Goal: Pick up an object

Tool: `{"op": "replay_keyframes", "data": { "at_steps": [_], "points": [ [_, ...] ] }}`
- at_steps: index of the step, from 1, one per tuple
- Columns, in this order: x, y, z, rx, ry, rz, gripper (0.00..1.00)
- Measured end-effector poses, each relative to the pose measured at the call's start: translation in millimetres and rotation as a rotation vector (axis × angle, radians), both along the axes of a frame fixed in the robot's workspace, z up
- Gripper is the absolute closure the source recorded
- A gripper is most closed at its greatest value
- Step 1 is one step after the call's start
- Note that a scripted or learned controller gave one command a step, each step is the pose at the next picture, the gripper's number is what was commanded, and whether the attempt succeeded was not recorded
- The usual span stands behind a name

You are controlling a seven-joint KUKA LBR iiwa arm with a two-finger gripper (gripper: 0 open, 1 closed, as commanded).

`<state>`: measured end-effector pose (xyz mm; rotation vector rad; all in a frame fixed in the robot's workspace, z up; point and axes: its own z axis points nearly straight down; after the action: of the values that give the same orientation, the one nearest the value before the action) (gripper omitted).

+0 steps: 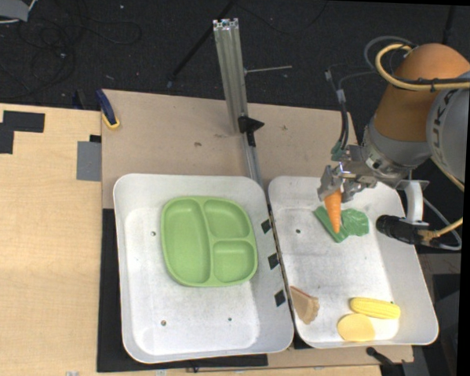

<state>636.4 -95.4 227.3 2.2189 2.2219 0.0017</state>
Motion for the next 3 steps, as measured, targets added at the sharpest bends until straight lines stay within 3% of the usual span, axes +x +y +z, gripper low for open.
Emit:
{"op": "replay_keyframes", "data": {
  "at_steps": [1,3],
  "points": [
    [0.0,-1.1,11.5,0.001,0.003,0.0,1.0],
    [-35.6,108.9,-9.0,0.001,0.008,0.003,1.0]
  ]
}}
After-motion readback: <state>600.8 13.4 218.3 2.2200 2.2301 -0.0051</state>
